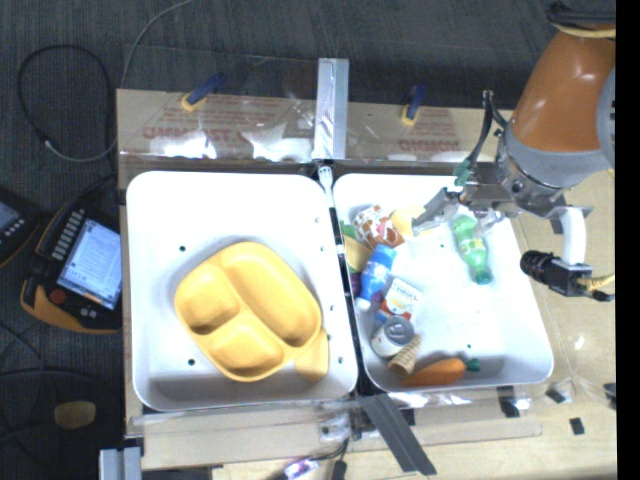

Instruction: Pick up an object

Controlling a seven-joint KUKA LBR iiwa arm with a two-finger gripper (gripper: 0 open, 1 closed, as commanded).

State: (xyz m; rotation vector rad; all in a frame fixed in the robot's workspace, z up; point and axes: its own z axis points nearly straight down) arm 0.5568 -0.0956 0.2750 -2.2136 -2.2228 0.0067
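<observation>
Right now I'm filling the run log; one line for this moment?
gripper: over right bin | green bottle: below gripper | grasp: unclear

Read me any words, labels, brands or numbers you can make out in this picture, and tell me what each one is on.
None can be read.
Handheld screen left of the bins: lit, text too small.
Red print on the clear sheet behind the bins: blurred.
Labels on the small packets and blue bottle in the right bin: blurred.
Green bottle: nothing legible.
</observation>
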